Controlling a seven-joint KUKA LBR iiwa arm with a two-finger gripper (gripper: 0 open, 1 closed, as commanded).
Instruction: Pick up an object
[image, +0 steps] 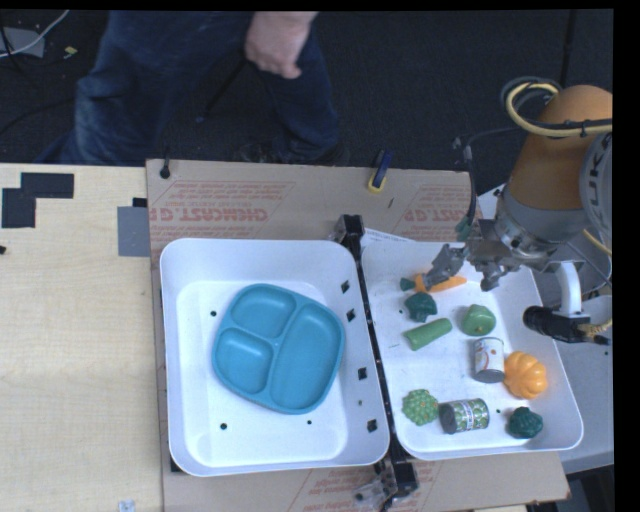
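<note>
Hovering over the far end of the right bin (570, 420) now, gripper (467, 270) spread wide, nothing between the fingers. Directly beneath — an orange carrot-like piece (446, 284), lying flat near the bin's back wall, just beside a dark green broccoli toy (420, 305). Looks like the likely target, judging by where the claw hangs. Slim, tapered, bright orange; probably hollow plastic, so light and stiff, but smooth and rounded — liable to roll or squirt out of a pinch. Best taken across the middle of its length, fingers straddling the narrow width, not along it. Tight quarters though: broccoli touching or nearly so on the near side, bin wall close behind. Further down the bin, a green cylinder (428, 333), a green apple-like ball (478, 320), a small can (488, 359), an orange pumpkin (525, 374), well apart from the claw. Left bin (190, 440) carrying a blue divided plate (278, 347), out of play.
</note>
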